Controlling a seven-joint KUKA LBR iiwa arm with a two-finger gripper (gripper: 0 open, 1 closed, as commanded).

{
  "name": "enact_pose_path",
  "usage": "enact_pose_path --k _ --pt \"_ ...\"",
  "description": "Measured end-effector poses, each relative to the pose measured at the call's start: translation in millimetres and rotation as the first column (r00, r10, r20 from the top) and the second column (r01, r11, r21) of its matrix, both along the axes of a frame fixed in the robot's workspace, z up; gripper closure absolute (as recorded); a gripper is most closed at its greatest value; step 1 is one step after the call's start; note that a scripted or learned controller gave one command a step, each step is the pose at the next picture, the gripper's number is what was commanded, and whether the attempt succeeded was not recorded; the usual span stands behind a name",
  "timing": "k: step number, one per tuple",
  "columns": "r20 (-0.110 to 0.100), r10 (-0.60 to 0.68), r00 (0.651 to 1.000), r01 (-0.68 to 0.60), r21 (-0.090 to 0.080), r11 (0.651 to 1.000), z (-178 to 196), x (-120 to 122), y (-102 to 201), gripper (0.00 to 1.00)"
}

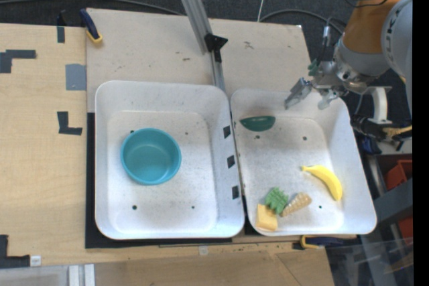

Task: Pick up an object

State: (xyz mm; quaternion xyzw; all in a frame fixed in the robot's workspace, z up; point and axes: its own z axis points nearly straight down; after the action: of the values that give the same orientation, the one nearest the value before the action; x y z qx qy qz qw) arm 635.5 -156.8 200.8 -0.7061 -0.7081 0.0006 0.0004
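Fingers (295, 98) of the gripper (310, 99) hang spread apart with nothing between them, over the top edge of the right bin (355, 164), probably poised to drop onto something. That bin offers five candidates: one dark green bowl (257, 122) closest, one banana (326, 181), one green toy (275, 198), one yellow block (266, 219), one tan piece (297, 203). Left bin (107, 144) carries one teal bowl (151, 156).

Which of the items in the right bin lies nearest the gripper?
The dark green dish at the bin's far edge lies closest to the gripper. The banana and the cluster of small toys lie at the near end.
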Motion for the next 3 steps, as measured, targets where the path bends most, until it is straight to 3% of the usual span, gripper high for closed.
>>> enact_pose_path --k 1,3 --pt "0.000 0.000 1.000 0.000 0.000 1.000 0 0 0 0.00" --pt "-0.005 -0.001 1.000 0.001 -0.001 1.000 -109 7 0 0.00"
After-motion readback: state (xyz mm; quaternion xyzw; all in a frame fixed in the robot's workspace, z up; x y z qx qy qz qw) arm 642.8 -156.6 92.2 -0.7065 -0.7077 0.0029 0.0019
